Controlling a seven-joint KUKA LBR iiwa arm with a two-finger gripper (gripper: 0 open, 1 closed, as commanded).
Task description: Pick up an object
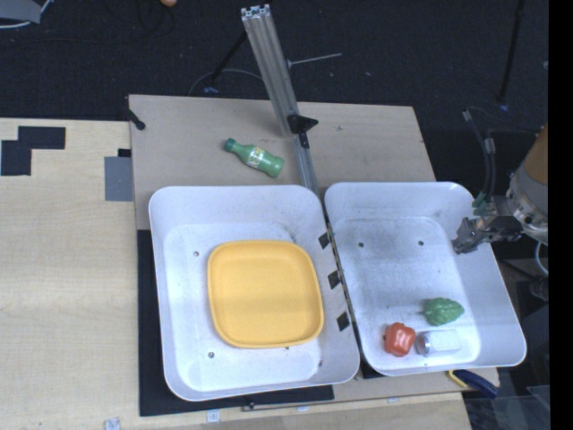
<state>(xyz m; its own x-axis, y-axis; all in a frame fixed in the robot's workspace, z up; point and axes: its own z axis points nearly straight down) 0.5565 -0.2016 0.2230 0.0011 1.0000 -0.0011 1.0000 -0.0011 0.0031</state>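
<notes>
A pale wood counter (pixel 63 267) carries two white bins. The left bin (pixel 170 213) holds a yellow plate (pixel 265 292). In the right bin (pixel 403 200), toward the frame's lower right, lie a red pepper (pixel 399 339), a green leafy vegetable (pixel 443 311) and a small clear container (pixel 439 341) (pepper and container touching). The jaws (pixel 472 234) hover at the right bin's right rim; I cannot tell their state. A green bottle (pixel 254 157) lies behind the bins, with dark floor (pixel 107 43) beyond.

My arm (pixel 530 206) is grey with an orange band high up. My hand (pixel 469 234) is small, dark and bumpy. A thin black cable curls up beside it.
</notes>
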